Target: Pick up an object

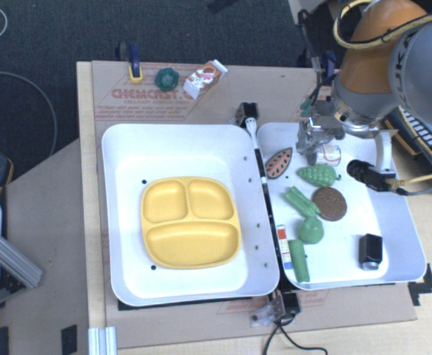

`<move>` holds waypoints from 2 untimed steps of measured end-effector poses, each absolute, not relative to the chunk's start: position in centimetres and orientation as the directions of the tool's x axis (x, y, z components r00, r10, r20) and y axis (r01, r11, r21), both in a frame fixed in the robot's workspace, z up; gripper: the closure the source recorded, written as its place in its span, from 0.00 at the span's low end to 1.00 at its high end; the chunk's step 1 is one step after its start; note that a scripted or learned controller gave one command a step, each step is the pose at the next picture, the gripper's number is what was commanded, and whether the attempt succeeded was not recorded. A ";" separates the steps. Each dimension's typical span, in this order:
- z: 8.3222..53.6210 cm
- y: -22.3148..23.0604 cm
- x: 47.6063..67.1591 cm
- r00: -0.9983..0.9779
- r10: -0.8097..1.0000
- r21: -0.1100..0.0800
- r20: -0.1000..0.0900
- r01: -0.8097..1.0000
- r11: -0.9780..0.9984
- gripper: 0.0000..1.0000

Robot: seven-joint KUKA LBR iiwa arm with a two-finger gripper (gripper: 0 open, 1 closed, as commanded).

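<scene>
Hard to see: the silver two-finger gripper (314, 143) hangs low over the far end of the right white bin (393, 261). Its tips blur together, so I cannot tell how they stand, and nothing shows between them.
Cut off: the grey arm with the orange band (379, 39) runs out of the picture at the right.
Bench: a brown cardboard sheet with red letters (149, 95) lies under both bins. The floor around is dark carpet.
Left white bin (120, 198): a yellow plastic tray with three parts (191, 222) sits in the middle.
Right bin things: a bumpy green toy (318, 174) lies just below the gripper, its long side running left to right. Near it are a brown oval leaf shape (278, 163), a round brown disc (330, 203), a long green toy (305, 214) slanting down to the right, a green stick (297, 259) and a small black block (370, 249).
</scene>
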State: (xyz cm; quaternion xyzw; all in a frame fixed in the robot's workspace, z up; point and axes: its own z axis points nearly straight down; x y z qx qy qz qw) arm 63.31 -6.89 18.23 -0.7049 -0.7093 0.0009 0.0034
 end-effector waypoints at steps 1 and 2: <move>22.1 -0.4 59.1 -0.007 1.000 -0.003 0.004 1.000 0.007 1.00; 53.1 6.5 59.4 -0.006 1.000 0.022 0.003 1.000 0.006 1.00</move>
